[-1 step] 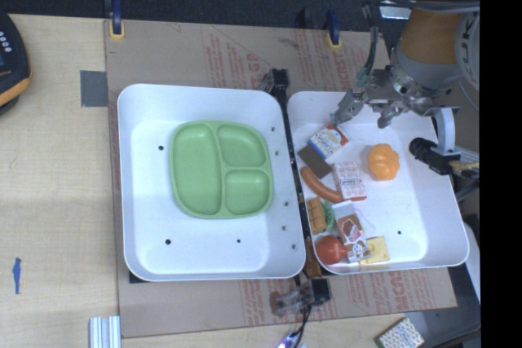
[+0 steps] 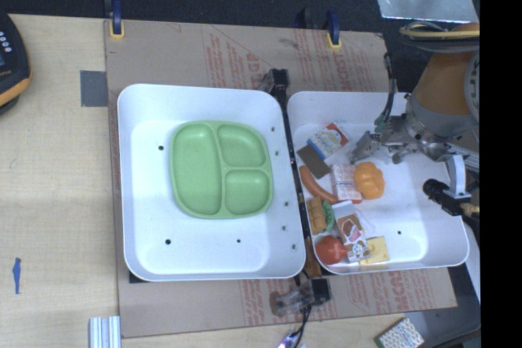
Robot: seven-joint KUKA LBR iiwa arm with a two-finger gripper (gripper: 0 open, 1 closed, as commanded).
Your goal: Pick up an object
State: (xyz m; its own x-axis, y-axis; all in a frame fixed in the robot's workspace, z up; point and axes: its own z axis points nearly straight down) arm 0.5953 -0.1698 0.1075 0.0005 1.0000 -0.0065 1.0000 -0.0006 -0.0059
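1. So, the arm [image 2: 444, 85] leans in over the right-hand bin [image 2: 424, 244], and its pincer [image 2: 383, 144] hangs near the bin's far wall; I cannot tell how the pincer is set, and I see nothing held in it.
2. Just below and slightly left of the pincer lies the orange fruit [image 2: 369, 179], touching a small printed card [image 2: 344, 182].
3. Up and to the left of the pincer sits a blue-and-white packet [image 2: 328, 140]; further left and down lie a sausage [image 2: 316, 184] and, well below, a red tomato [image 2: 329, 250].
4. Far to the left, the green divided plate [image 2: 220, 169] rests in the other bin [image 2: 147, 257].
5. By my reckoning this is the approach: nothing is picked yet.
6. Next it needs to settle over one piece, likely the orange fruit, and drop squarely without catching the card.
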